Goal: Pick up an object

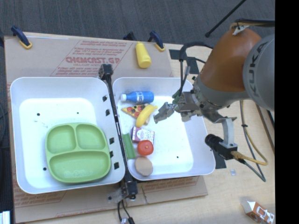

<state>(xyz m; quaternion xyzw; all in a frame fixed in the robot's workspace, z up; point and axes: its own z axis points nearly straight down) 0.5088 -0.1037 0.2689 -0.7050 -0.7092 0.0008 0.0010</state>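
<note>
Gripper parked over the right bin, nothing grabbed yet

Gripper (164, 112) hovers just right of the banana (145, 114), so we reckon that's the target. We can't tell if the fingers are spread or pressed together, and nothing sits between them. Everything's bunched along the right bin's (198, 160) left wall, leaving room to approach from the right. We count one blue bottle (138, 97), one pizza slice (132, 110), one banana, one carton (143, 135), one tomato (145, 148), one egg-like thing (143, 166). The left bin (25, 94) holds one green plate (77, 152).

This is a robotics lab. A grey and orange industrial arm (233, 64) works over two white bins (187, 162) clamped to a cardboard-covered bench (84, 55). Cables (254, 143) trail beside it.
</note>
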